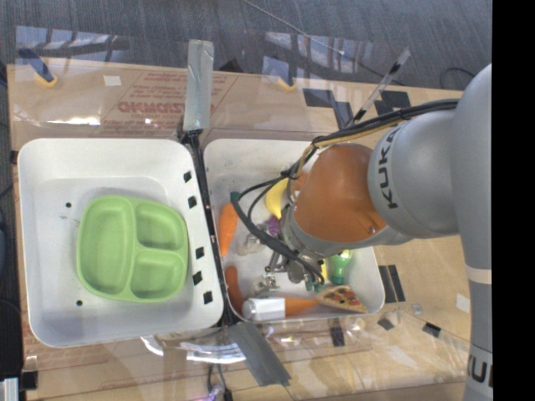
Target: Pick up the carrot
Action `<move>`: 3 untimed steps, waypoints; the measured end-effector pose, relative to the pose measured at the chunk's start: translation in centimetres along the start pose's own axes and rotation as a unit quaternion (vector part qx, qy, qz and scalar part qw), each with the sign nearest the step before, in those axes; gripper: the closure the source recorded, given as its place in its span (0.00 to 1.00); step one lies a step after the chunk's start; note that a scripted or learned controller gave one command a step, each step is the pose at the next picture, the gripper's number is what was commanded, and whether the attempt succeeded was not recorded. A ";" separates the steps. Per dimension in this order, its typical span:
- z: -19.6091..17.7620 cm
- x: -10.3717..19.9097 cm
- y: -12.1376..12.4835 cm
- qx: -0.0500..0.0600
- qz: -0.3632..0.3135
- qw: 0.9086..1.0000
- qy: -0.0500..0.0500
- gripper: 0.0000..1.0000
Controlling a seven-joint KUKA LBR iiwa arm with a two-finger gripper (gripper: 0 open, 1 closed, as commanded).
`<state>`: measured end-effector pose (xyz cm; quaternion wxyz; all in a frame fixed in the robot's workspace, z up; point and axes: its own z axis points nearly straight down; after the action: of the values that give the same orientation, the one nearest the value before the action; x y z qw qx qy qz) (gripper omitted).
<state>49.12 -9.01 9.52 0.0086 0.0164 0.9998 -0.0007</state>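
Note:
An orange carrot (pixel 227 228) lies lengthwise against the left wall of the right bin (pixel 251 153). A second orange piece (pixel 231 286) lies just below it near the bin's front left corner. My gripper (pixel 280 276) hangs low inside the right bin, right of both orange pieces and a short way apart from them. The orange wrist band (pixel 338 195) above it hides much of the bin's middle. Nothing orange shows at the gripper's tip.
The right bin also holds a white cylinder (pixel 266 308) with an orange end, a pizza-slice toy (pixel 339 297), a green item (pixel 340 266), a yellow item (pixel 276 197) and a purple bit (pixel 273 224). In the left bin (pixel 50 161) sits a green divided plate (pixel 132 247).

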 end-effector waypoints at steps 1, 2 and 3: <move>0.0 0.0 0.0 0.000 0.000 1.000 0.000 0.00; 0.0 0.0 0.0 0.000 0.000 1.000 0.000 0.00; 0.0 0.0 0.0 0.000 0.000 1.000 0.000 0.00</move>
<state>49.12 -9.02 9.52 0.0085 0.0165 0.9998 -0.0008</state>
